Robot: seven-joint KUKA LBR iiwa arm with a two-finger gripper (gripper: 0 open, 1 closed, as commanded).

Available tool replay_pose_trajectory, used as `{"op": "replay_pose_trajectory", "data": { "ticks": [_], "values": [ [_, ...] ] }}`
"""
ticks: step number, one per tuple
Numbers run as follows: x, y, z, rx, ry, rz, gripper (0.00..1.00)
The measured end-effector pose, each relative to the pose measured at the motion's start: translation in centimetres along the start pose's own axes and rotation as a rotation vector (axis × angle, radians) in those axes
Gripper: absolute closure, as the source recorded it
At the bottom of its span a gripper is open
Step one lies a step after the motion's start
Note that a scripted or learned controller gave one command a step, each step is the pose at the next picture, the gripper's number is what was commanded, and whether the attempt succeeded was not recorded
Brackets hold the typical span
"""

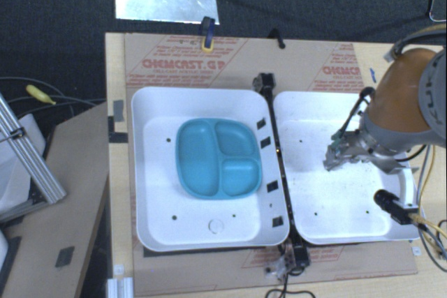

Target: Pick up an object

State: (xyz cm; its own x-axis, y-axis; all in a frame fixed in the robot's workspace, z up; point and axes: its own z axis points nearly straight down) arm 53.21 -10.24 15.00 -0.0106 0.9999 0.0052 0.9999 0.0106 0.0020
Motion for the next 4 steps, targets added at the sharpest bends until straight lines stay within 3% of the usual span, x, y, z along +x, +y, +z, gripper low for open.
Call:
{"op": "replay_pose_trajectory", "data": {
  "ticks": [1, 2, 3, 4],
  "values": [
    [5.1, -4.4, -9.2, -0.007, -0.003, 0.001, 1.0],
    [9.9, -4.2, -16.8, -0.009, -0.003, 0.0, 1.0],
    [19.0, -4.4, -11.8, 0.005, -0.002, -0.002, 1.0],
    [24.1, -4.4, -10.3, 0.004, -0.003, 0.002, 1.0]
  ]
}}
